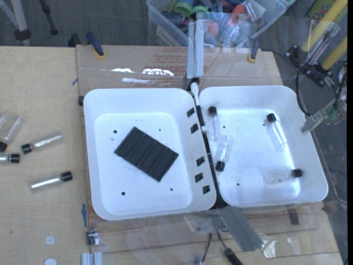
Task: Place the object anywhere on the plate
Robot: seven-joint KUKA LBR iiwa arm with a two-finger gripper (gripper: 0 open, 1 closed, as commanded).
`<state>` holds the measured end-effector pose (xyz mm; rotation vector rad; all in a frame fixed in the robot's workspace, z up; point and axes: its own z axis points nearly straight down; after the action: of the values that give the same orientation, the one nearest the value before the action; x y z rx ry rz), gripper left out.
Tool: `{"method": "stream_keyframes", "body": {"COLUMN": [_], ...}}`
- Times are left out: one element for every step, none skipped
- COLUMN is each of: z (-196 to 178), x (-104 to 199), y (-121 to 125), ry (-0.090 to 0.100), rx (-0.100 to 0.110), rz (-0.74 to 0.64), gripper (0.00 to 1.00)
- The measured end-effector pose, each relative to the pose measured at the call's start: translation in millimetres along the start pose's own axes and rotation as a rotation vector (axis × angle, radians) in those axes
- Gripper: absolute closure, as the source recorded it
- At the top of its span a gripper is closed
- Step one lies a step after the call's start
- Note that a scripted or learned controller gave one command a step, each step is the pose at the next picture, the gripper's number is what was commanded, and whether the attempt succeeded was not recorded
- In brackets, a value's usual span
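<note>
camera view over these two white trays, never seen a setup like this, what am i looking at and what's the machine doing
This is a single camera fixed above a workbench, looking down at a slant. Two shallow white bins sit side by side. The left bin holds a dark ribbed rectangular plate, lying flat at an angle. The right bin holds four small clear vials with black caps, lying scattered. The job is to put one on the plate; none is there yet. More vials lie loose on the wooden bench to the left, and a clear tub of colourful odds and ends stands behind. Some of the machine's hardware shows at the right edge, outside the bins; I cannot make out its pincer.
</note>
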<state>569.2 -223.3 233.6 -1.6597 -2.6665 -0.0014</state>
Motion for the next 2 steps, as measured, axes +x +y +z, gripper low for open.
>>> {"method": "stream_keyframes", "body": {"z": [61,142], "x": [29,66], "y": [87,128], "ry": [-0.002,-0.002], "rx": [-0.001,-0.002], "rz": [0.182,0.523], "gripper": [1.00,1.00]}}
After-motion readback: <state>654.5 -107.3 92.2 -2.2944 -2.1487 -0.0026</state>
